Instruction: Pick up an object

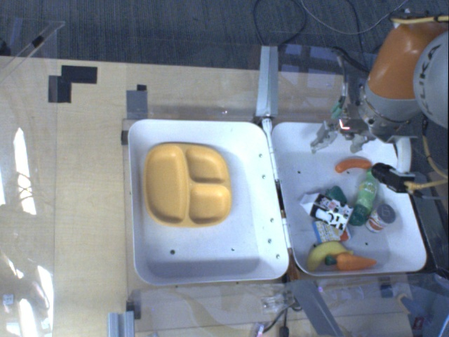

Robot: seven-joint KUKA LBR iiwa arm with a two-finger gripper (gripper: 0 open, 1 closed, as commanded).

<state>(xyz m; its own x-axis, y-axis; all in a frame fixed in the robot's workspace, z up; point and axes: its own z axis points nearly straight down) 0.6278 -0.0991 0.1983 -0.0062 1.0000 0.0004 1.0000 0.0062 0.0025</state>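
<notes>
My gripper (340, 140) hangs over the far part of the right bin (295, 153), fingers (322, 137) spread open with nothing between them. Just in front of it lies a small orange sausage-shaped piece (352, 164). Nearer the front are a green bottle (365, 194), a dark green object (337, 193), a black-and-white patterned box (332, 213), a red-and-white can (379, 220), a banana (325, 253) and a carrot (355, 262). None of them touches the gripper.
The left bin (210, 255) holds a yellow divided plate (188, 184). A metal divider post (266, 83) stands between the bins at the back. The orange-banded arm (400, 69) reaches in from the upper right.
</notes>
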